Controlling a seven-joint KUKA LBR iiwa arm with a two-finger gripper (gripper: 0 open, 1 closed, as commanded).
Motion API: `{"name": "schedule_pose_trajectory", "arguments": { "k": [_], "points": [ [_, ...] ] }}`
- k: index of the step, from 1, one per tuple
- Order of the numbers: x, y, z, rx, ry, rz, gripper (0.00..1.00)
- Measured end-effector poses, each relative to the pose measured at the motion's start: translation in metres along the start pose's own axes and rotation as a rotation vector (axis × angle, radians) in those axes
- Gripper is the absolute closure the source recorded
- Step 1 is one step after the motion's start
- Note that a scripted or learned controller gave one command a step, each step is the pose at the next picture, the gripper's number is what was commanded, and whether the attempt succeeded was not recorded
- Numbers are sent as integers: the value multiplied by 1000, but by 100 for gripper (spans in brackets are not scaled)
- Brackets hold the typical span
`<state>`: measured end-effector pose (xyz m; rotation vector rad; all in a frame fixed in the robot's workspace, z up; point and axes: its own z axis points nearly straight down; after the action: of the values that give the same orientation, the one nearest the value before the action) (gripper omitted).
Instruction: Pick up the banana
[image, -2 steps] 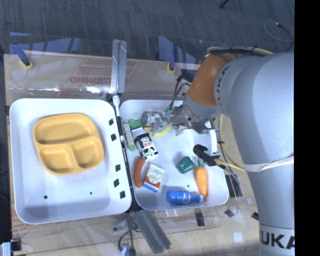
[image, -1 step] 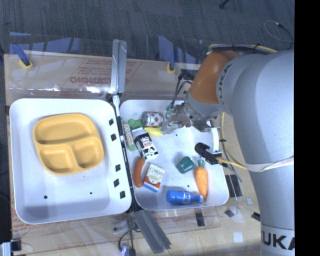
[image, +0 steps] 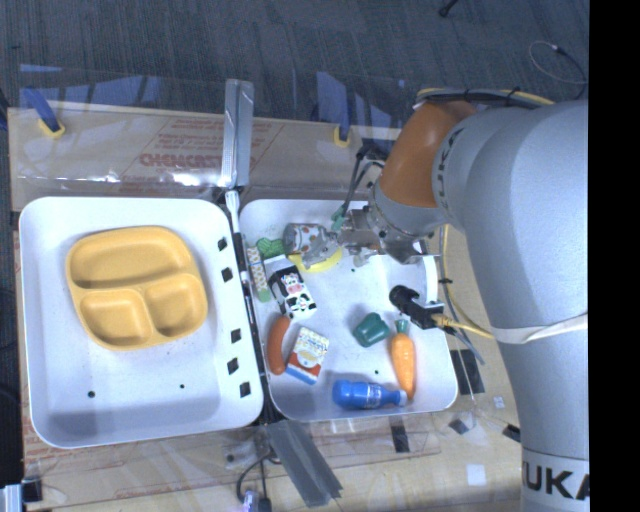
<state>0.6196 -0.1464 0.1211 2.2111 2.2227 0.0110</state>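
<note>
Reaching in from three o'clock, the grey arm (image: 520, 230) hangs its gripper (image: 345, 240) over the upper part of the right bin (image: 440, 395). How the gripper is set cannot be told from this angle, since its tip is lost among dark parts and clutter. Just at its seven o'clock lies the banana (image: 322, 262), a short yellow piece on the bin floor, near the tool, though whether they touch is unclear. At nine o'clock from the gripper sits a shiny silver object (image: 303, 238), with a green item (image: 268, 247) beyond it. Below the banana, at six o'clock, stands a small black-and-white carton (image: 292, 290), then a red sausage (image: 277, 343) beside a colourful box (image: 308, 354). Toward five o'clock rest a dark teal cup (image: 370, 328), a carrot (image: 402, 362) and a blue bottle (image: 366, 395) along the bin's lower edge. The left bin (image: 60, 400) holds a yellow divided tray (image: 136, 285), well apart at nine o'clock.
</note>
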Motion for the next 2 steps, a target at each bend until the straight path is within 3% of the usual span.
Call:
{"name": "schedule_pose_trajectory", "arguments": {
  "k": [1,2],
  "points": [
    [0,0,0,0,0,0,0],
    [0,1,-10,0,1,-3,100]
  ]
}}
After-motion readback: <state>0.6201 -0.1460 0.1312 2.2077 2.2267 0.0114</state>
